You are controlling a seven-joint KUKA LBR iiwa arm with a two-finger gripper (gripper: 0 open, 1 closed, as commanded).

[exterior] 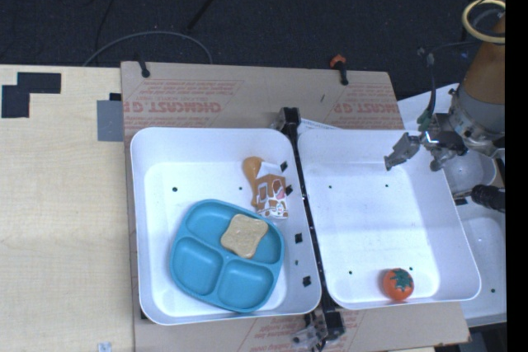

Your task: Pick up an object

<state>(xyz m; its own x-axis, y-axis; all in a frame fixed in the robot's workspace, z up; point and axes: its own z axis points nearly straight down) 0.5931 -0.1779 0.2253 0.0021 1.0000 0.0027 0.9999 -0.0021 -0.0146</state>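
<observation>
My gripper (417, 158) hangs over the right bin's (363, 293) far right corner, its fingers (401, 152) spread open with nothing between them. A small red-orange tomato-like toy (398, 283) lies near the front right corner of that bin, well in front of the gripper. In the left bin (153, 177) a blue divided plate (206, 268) carries a tan slice of bread (244, 236). Behind the plate lie a small printed carton (271, 196) and an orange-brown drumstick-shaped piece (252, 170), close to the divider between the bins.
The bins sit on a brown cardboard sheet (247, 99) on a pale wooden bench (58, 210). A black clamp bar (299, 202) runs between the bins. The arm's orange band (487, 66) and cables rise at the right edge.
</observation>
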